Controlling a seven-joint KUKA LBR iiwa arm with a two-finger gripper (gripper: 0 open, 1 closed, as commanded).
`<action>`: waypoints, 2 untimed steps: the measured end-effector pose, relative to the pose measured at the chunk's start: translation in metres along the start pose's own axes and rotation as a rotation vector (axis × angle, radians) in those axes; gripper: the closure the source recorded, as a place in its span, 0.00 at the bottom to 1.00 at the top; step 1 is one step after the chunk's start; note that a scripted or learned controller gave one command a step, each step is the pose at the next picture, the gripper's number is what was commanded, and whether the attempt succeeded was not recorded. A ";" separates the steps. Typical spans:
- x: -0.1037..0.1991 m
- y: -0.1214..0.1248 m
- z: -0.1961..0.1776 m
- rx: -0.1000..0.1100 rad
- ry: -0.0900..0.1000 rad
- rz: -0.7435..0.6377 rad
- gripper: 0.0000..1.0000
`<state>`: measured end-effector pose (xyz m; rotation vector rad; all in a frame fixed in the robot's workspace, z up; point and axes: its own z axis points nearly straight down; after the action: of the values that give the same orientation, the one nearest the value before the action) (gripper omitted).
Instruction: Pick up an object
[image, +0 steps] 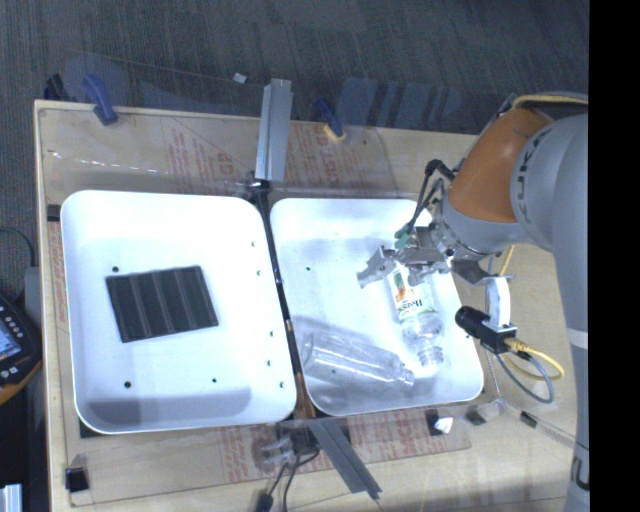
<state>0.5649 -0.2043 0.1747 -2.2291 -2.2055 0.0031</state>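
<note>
Here the claw (385, 265) sits touching the labelled bottle's (413, 312) base.

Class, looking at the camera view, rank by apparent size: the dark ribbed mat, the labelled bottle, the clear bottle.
1. dark ribbed mat
2-3. clear bottle and labelled bottle: too alike to rank; the gripper partly covers the labelled one.

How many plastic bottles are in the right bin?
2. One labelled bottle lies near the bin's right side, just below the gripper. One clear bottle lies along the front edge of the right bin. The arm may hide more.
</note>
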 end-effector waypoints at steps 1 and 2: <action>0.002 0.000 0.004 0.000 0.000 -0.057 0.00; -0.004 0.021 0.056 0.001 0.000 -0.112 0.00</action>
<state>0.5857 -0.2079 0.1186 -2.1020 -2.3255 0.0033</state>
